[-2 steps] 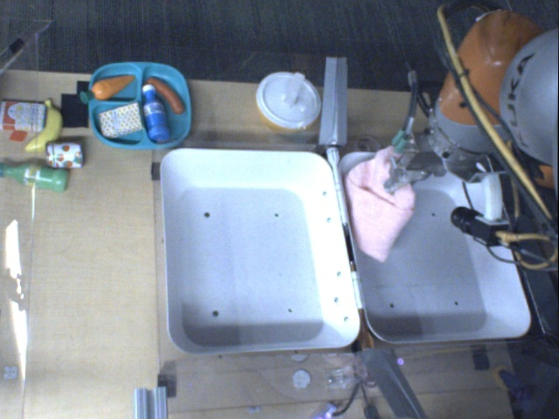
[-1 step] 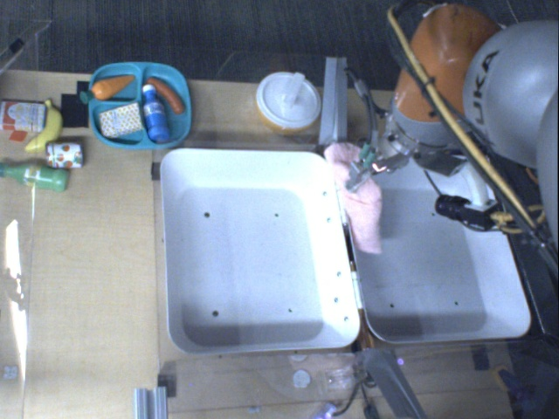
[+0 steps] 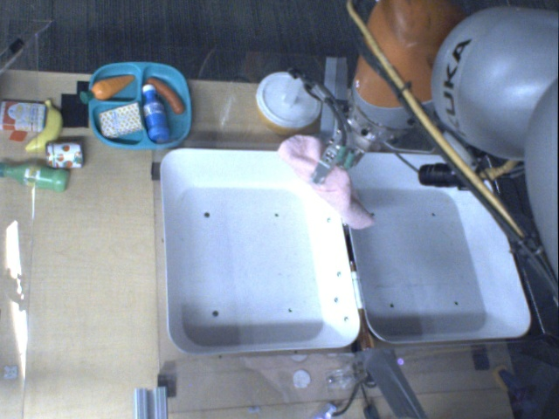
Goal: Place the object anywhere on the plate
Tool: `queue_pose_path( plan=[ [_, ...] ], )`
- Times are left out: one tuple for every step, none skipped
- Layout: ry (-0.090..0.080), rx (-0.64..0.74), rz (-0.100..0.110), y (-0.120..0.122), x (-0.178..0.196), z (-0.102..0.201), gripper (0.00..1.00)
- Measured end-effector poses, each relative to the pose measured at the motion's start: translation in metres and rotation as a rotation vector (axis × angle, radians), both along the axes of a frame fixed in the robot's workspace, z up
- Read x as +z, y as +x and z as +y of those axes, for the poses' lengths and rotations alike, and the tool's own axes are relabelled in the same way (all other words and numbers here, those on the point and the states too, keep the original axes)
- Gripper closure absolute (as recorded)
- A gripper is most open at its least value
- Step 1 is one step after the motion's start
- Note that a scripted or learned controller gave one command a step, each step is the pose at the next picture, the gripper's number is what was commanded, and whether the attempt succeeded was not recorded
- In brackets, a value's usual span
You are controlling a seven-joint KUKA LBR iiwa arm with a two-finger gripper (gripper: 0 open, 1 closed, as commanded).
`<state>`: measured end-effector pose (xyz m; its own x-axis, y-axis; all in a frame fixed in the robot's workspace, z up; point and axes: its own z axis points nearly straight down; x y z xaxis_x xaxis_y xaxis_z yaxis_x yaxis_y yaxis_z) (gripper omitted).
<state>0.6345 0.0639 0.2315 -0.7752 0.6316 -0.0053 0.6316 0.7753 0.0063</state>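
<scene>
A soft pink object hangs over the back right corner of the left bin, its lower end drooping toward the gap between the bins. My gripper comes down from the orange-banded wrist, and its fingers are closed into the middle of the pink object. The blue divided plate sits on the bench at the back left, well left of the gripper. It holds a toy carrot, a blue bottle, a sausage and a checked piece.
A white and yellow lidded cup stands just behind the left bin, close to the gripper. A banana, a small can, a green bottle and a carton lie at the far left. The right bin lies under the arm.
</scene>
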Motion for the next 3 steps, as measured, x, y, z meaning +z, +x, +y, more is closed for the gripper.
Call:
queue_pose_path(
  plan=[
    [-0.002,0.401,0.000,0.009,-0.009,0.059,1.00],
    [-0.004,0.685,-0.002,0.018,-0.005,0.080,1.00],
    [-0.004,0.685,-0.003,0.018,-0.005,0.080,0.00]
  ],
)
